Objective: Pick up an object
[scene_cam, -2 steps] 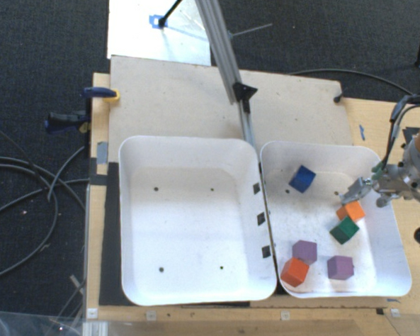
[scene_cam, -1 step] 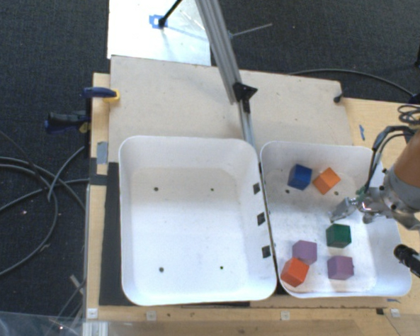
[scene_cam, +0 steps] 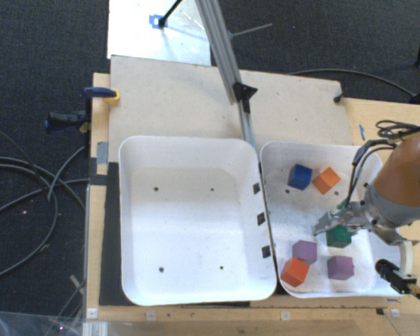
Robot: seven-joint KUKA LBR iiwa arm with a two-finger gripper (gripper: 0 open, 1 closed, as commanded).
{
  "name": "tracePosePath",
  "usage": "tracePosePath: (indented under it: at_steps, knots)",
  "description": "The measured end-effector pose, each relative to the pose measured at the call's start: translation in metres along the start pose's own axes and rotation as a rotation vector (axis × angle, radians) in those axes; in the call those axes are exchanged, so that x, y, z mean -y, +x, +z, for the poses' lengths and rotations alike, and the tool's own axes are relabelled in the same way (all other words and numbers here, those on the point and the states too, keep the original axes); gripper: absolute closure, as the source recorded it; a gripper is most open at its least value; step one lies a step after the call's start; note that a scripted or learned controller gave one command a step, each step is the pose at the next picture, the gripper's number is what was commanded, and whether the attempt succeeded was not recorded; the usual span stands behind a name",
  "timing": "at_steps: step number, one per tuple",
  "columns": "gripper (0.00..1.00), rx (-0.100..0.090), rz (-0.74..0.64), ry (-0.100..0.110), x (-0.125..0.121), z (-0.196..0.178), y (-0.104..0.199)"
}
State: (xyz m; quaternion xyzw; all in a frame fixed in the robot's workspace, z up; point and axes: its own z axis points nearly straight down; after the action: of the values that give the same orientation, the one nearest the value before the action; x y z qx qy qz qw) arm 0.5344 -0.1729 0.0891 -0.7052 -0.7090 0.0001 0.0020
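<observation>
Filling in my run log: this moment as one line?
gripper over green block | grasp unconfirmed | right bin | five other blocks loose

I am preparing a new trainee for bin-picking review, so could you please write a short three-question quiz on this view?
1. True or false: the blue cube lies in the left bin.
2. Which block lies directly at the gripper? A) orange cube B) green cube C) red-orange cube
3. How many purple cubes lie in the right bin, and where?

Key:
1. False; it lies in the right bin, near the far wall, beside the orange cube.
2. B.
3. Two: one purple cube just above the red-orange cube, another purple cube to its right, both near the front.
</observation>
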Motion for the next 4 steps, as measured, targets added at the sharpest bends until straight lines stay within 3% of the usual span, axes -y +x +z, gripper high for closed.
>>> tracePosePath:
  at_steps: [1, 2, 3, 4]
  knots:
    - [1.00, 0.003, 0.000, -0.006, -0.002, -0.012, -0.002]
    - [1.00, 0.006, 0.000, -0.012, -0.005, -0.088, -0.005]
    - [1.00, -0.001, -0.007, -0.006, 0.019, -0.119, 0.065]
    - [1.00, -0.001, -0.007, -0.003, 0.038, -0.125, 0.131]
